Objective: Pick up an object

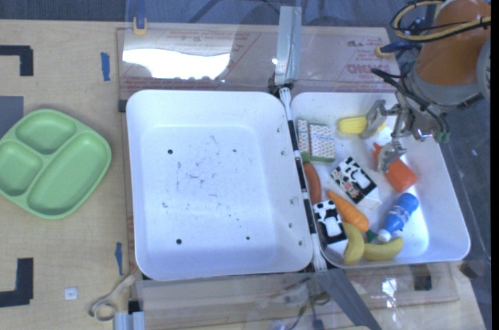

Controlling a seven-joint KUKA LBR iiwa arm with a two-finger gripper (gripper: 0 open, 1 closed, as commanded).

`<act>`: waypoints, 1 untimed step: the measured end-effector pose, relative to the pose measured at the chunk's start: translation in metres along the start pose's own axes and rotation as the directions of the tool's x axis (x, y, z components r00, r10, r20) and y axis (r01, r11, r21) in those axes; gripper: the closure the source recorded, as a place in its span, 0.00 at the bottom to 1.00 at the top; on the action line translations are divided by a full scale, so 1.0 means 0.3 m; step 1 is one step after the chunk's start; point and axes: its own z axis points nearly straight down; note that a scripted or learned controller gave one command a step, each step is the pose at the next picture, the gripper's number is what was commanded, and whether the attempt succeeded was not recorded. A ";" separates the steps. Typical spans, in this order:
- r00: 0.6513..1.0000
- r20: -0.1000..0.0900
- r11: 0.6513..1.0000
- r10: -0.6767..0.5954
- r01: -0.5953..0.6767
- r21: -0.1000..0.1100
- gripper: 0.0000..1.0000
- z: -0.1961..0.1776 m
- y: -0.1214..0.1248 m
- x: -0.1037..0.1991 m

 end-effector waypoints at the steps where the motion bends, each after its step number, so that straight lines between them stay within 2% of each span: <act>1: 0.999 0.040 1.000 0.007 -0.007 0.008 1.00 -0.049 -0.008 -0.021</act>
